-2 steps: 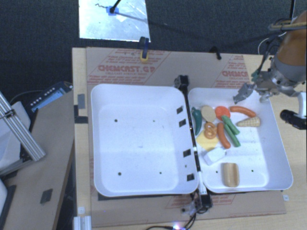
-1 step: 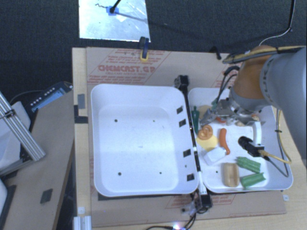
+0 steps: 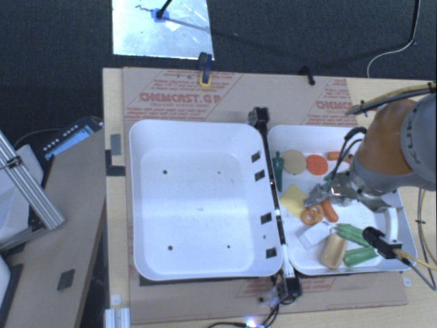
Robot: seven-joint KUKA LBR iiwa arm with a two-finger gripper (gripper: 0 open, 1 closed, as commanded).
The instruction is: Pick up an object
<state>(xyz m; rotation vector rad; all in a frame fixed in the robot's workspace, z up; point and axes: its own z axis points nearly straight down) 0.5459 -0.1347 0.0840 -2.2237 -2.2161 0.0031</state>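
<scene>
The gripper [image 3: 321,198] hangs low in the right bin [image 3: 290,137], right above an orange ring [image 3: 311,215] and an orange sausage-shaped piece [image 3: 330,211]. How far its fingers are parted cannot be told, and nothing can be seen held between them. Around it lie one yellow block [image 3: 293,199], one tan disc [image 3: 294,161], one red-orange disc [image 3: 316,164], one small white piece [image 3: 313,236], one tan cylinder [image 3: 333,250], two green pieces [image 3: 352,235] and a slim green pepper [image 3: 278,166]. The left bin [image 3: 198,200] sits beside it.
</scene>
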